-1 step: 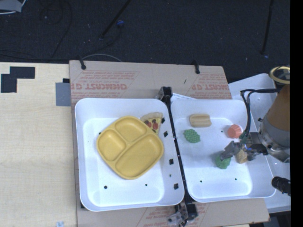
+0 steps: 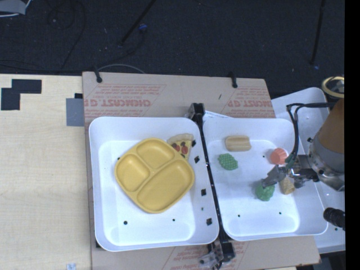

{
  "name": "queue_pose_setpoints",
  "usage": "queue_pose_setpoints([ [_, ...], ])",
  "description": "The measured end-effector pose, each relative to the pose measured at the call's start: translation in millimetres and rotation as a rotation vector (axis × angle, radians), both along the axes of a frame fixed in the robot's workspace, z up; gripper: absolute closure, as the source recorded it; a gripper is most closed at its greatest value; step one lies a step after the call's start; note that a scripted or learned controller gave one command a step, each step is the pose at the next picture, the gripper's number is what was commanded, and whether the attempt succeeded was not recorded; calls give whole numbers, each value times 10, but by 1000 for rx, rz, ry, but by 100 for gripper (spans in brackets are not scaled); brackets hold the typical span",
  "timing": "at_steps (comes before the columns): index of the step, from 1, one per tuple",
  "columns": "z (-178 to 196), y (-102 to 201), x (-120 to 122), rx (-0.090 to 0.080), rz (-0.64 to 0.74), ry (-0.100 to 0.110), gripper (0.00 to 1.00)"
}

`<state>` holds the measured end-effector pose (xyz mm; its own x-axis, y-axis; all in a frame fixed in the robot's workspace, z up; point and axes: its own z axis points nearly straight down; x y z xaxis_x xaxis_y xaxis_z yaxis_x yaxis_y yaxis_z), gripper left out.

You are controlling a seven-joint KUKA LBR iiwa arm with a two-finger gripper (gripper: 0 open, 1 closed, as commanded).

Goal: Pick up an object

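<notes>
While low in the right bin (image 2: 247,229), the gripper (image 2: 279,180) touches a green object (image 2: 264,192); its grip state is unreadable.

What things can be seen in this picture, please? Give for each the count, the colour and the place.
White bins: 2, white, side by side on the bench.
Divided plate: 1, yellow, in the left bin.
Pizza slice toy: 1, tan with red spots, left bin, at the plate's far edge.
Bread-like piece: 1, tan, right bin, far side.
Round green piece: 1, green, right bin, below the bread-like piece.
Orange-pink ball: 1, right bin, near its right wall.
Green lump: 1, green, right bin, at the gripper.
Cardboard sheet: 1, brown, under the bins.
Gripper: 1, dark, low over the right bin.
</notes>
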<state>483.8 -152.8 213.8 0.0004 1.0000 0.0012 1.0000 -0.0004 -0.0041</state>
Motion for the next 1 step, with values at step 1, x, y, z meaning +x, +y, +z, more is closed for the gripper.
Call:
queue_pose_setpoints([
  [1,-473,-46,-76,2,-1,4,0],
])
